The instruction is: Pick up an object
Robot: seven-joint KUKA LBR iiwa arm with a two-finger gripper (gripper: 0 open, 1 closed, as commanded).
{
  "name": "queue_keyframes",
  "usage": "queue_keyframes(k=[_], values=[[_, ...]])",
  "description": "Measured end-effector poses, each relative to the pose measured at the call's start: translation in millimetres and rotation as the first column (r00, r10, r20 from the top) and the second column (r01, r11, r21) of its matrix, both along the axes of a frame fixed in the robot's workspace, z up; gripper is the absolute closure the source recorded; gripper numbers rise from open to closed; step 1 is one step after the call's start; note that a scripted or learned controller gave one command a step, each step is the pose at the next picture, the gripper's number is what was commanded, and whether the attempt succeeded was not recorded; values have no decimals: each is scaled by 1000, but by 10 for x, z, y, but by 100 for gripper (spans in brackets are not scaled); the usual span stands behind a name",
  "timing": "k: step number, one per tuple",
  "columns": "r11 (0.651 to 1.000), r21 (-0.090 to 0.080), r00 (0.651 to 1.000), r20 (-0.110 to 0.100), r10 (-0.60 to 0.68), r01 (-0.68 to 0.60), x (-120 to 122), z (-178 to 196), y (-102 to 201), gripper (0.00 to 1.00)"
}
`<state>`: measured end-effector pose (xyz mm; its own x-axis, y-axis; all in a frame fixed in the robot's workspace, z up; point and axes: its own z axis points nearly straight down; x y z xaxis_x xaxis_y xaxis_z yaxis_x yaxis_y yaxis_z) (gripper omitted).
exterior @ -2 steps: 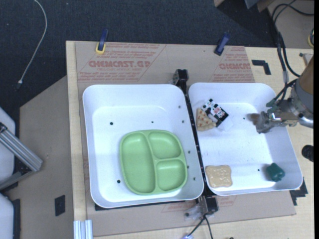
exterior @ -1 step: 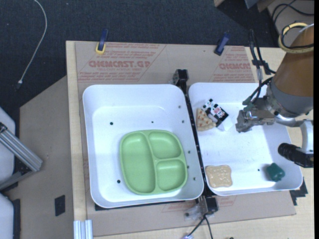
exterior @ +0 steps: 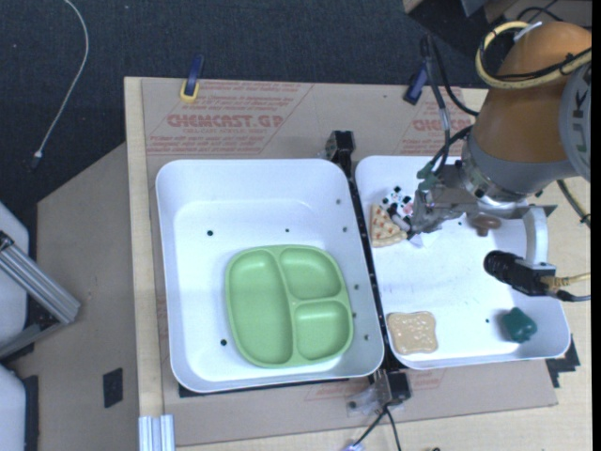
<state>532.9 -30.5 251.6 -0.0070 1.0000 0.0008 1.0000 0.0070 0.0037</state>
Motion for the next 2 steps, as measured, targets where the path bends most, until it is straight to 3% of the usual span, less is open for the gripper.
queue_keyframes(k=[1,2], values=[[1000,0,1000,-2,-1,1,231,-169,494,100],[1000,1,1000,0,-1,1,436,-110,947,100]])
